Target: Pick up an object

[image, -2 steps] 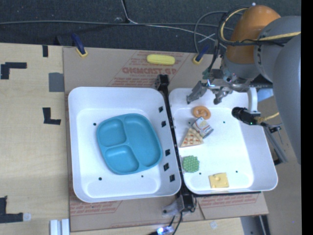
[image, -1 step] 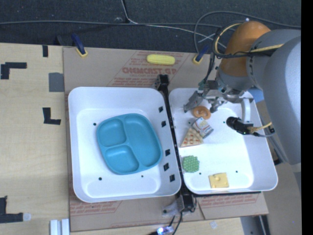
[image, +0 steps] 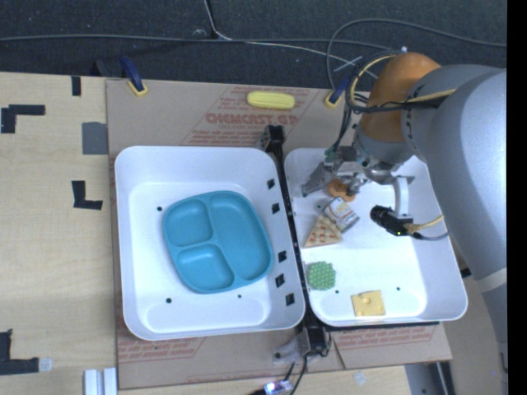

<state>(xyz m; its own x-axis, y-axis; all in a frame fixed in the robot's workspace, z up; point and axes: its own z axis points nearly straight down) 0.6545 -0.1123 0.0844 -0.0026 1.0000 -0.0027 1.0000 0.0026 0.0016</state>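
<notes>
The right bin (image: 412, 262) holds several small objects. A small orange piece (image: 339, 188) and a silvery wrapped item (image: 340, 216) lie near its upper left. Just below them is a tan wedge (image: 322, 234). A green round object (image: 321, 276) and a yellow square block (image: 368, 304) lie near the front rim. My gripper (image: 339, 178) hangs low over the bin's upper left part, right above the orange piece and the wrapped item. Nothing is plainly seen in its grasp.
The left bin (image: 140, 179) contains a blue divided plate (image: 216, 240). A yellow oblong object (image: 270, 99) rests on the cardboard behind the bins. The arm's bulky grey body (image: 469, 163) covers the right bin's right side, and a black connector (image: 387, 218) with cable hangs beside the gripper.
</notes>
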